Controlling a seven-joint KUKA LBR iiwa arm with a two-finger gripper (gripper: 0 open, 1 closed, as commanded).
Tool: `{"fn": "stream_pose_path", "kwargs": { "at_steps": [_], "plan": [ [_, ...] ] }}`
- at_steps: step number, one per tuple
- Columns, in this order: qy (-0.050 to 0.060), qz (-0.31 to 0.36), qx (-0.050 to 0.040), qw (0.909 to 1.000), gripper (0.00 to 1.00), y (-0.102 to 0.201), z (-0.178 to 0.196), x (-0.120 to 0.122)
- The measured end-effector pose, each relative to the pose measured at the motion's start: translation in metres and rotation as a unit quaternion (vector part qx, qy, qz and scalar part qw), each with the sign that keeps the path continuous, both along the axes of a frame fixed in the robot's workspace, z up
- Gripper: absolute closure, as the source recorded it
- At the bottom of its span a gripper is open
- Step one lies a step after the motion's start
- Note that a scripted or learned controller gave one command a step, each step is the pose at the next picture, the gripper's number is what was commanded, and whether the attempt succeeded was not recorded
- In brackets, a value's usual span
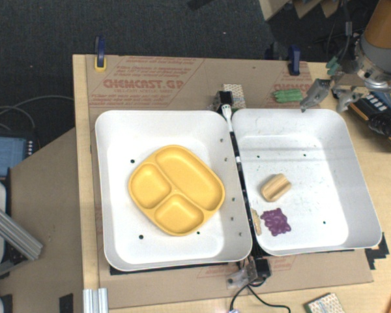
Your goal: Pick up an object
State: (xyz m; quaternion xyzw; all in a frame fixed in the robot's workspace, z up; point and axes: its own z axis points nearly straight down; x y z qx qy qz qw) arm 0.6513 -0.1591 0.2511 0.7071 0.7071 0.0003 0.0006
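Hovering over the far right corner of the right bin [352,142], the gripper [322,90] is seen with nothing between its fingers; how far apart they stand cannot be told. A tan bread-roll-shaped piece [275,187] is found near the middle of that bin, with a purple grape bunch [275,221] just nearer. A yellow three-compartment plate [176,189] is held by the left bin [111,175].

Dark carpet [150,18] beyond brown bench [156,83]
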Motion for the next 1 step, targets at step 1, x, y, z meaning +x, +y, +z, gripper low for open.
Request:
{"fn": "stream_pose_path", "kwargs": {
  "at_steps": [1],
  "plan": [
    [0.007, 0.003, 0.0028, 1.0, 0.0, 0.063, -0.127, 0.013]
  ]
}}
